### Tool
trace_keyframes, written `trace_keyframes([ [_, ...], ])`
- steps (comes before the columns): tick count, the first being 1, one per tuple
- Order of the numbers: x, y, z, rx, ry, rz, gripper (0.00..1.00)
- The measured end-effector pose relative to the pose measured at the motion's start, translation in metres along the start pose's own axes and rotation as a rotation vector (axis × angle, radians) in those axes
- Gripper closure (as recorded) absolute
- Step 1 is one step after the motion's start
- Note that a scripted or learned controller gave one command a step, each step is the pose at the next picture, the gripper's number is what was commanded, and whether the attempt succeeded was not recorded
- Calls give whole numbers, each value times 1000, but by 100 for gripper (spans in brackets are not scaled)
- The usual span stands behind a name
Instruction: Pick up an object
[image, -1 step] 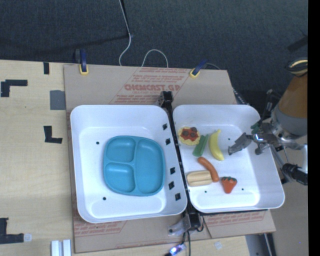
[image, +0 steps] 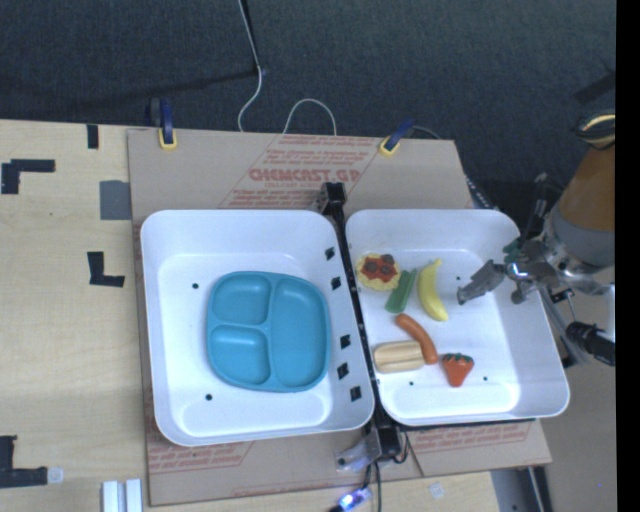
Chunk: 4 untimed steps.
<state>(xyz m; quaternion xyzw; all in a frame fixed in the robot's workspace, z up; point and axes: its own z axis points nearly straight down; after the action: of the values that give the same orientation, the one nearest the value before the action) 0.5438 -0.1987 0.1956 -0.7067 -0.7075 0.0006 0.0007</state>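
Grey claw (image: 480, 287) blurred over right bin (image: 500, 405); grip unclear.

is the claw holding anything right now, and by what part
Nothing is held: the claw hangs over bare bin floor, right of the banana, with nothing between its fingers.

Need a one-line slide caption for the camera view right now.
End effector poised over the right bin beside a banana, sausage and carrot; blue divided plate in the left bin.
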Motion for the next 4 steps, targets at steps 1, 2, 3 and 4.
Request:
trace_keyframes([
  [1,2,6,62,5,1,0,0],
  [2,2,6,113,-2,-3,0,0],
  [3,1,7,100,-5,-4,-1,100],
  [4,-3,9,37,-6,-2,0,100],
])
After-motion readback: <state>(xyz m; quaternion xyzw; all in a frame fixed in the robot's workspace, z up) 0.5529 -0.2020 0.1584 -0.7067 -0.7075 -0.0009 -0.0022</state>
